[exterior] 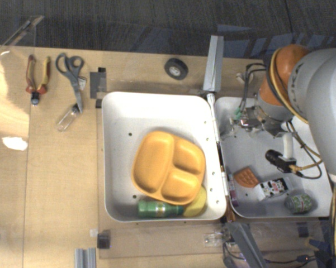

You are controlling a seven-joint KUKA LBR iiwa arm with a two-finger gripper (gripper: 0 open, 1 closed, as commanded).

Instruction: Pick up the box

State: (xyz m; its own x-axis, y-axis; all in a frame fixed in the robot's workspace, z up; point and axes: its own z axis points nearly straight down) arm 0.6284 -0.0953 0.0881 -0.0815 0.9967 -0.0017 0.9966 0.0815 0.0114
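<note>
Arm: grey, bulky, reaching in from the right side, its big rounded link filling the upper right corner.
Orange band: sits just above the wrist, near the top right.
Wrist: pointing down and leftward, cables looping off it.
Gripper (247,120): low at the arm's left end; fingers too cluttered to read.

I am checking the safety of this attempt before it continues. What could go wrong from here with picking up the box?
1. The small box lies close to an orange item and a grey lump, so a wrong grasp seems possible.
2. A black cable hangs just above it and may snag.
</note>
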